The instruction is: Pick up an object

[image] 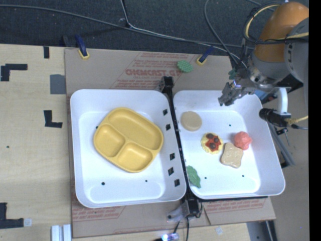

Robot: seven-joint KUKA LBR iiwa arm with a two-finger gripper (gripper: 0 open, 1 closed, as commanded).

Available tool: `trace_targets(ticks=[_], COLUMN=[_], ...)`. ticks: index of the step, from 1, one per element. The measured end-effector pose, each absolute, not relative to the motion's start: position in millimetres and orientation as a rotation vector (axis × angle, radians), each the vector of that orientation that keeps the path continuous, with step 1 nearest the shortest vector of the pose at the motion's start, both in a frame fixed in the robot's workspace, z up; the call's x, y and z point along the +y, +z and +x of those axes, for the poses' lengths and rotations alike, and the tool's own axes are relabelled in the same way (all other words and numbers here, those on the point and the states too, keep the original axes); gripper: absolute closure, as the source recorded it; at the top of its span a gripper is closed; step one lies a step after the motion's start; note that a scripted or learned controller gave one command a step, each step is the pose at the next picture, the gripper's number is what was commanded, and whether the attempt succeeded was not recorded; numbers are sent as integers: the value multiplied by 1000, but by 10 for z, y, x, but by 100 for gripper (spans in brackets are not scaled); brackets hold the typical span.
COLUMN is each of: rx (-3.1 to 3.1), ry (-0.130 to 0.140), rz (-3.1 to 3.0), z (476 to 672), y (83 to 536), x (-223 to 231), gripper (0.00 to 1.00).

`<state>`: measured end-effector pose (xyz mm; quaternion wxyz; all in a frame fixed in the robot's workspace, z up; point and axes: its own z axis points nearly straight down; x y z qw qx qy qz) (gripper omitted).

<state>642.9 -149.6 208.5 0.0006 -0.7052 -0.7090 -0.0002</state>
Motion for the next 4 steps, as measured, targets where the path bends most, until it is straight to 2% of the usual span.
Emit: trace_targets(ticks=[2, 3, 4], rx=[-2225, -2226, -2226], ry=[2, -1, 2], rz=[-2213, -2213, -2212], z=[6163, 6007, 5803], y=[1932, 2083, 2038], x=[-412, 70, 608], gripper=[100, 100, 100])
